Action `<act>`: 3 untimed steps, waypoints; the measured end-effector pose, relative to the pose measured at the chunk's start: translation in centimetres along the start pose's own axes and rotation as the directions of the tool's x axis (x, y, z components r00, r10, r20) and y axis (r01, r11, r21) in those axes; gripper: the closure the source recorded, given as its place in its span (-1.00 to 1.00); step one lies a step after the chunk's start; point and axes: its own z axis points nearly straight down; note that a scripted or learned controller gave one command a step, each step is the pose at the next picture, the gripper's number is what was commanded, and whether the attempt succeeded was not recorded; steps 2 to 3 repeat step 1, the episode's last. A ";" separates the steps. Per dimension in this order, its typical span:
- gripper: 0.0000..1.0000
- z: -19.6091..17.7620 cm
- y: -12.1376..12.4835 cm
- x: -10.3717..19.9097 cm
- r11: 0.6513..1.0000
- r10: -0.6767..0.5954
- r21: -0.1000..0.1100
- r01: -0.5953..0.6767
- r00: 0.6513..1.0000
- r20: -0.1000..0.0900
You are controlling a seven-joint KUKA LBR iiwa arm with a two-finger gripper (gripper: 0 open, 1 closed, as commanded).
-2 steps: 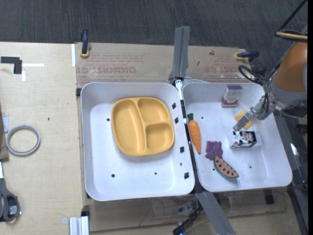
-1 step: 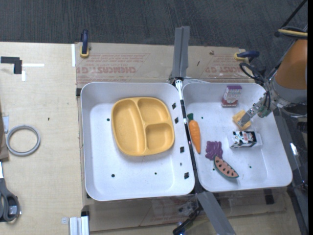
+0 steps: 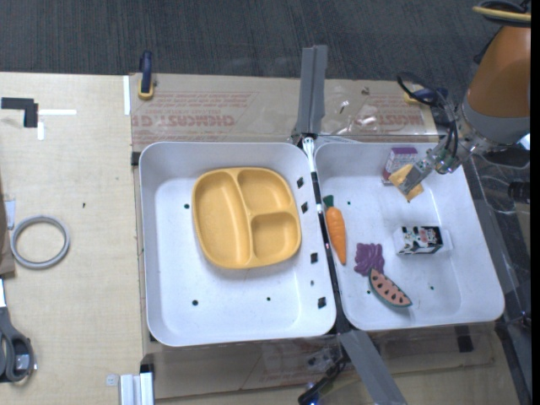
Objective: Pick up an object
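1. Watermelon slice (image 3: pixel 390 288) lies nearest, below-right of the carrot (image 3: pixel 337 234).
2. Purple grapes (image 3: pixel 368 258) sit just right of the carrot.
3. Farther, up-right of the carrot, the gripper (image 3: pixel 422 173) clenches a yellow block (image 3: pixel 407 180).

Cut off by the right edge: the arm (image 3: pixel 504 74) past its orange band; by the left edge: the scissors (image 3: pixel 14 354); hidden behind the gripper (image 3: pixel 419 178): part of a yellow and purple object (image 3: pixel 400 164), too small to identify; fingers' state unreadable.
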 end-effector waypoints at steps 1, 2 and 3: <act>1.00 -0.4 1.3 4.7 0.941 0.340 0.004 -0.340 0.941 -0.001; 1.00 -0.4 1.3 4.7 0.941 0.340 0.004 -0.340 0.941 -0.001; 1.00 -0.4 1.3 4.7 0.941 0.340 0.004 -0.340 0.941 -0.001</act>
